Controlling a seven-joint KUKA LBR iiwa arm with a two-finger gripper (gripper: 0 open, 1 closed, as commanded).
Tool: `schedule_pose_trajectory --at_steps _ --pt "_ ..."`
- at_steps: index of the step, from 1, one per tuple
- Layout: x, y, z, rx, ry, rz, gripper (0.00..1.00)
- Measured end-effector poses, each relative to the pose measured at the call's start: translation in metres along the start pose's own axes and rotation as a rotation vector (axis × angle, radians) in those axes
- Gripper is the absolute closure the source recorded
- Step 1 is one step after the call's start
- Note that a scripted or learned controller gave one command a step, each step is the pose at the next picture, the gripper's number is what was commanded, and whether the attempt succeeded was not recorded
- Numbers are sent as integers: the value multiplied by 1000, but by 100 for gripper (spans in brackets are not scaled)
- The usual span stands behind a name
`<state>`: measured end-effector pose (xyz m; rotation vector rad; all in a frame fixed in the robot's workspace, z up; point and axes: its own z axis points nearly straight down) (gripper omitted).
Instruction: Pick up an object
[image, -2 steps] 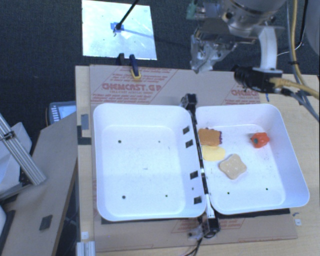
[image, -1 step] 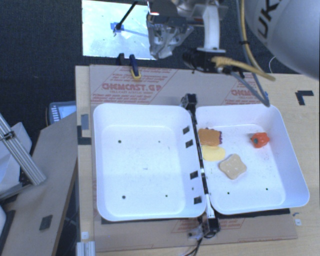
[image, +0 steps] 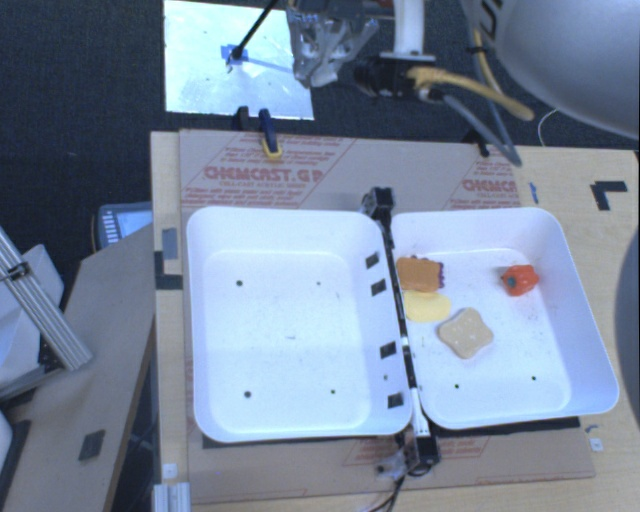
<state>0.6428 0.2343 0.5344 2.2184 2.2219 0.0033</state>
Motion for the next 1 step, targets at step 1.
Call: schedule_pose_trajectory --at_steps 1 --pt "0 26 -1 -1 0 1 100"
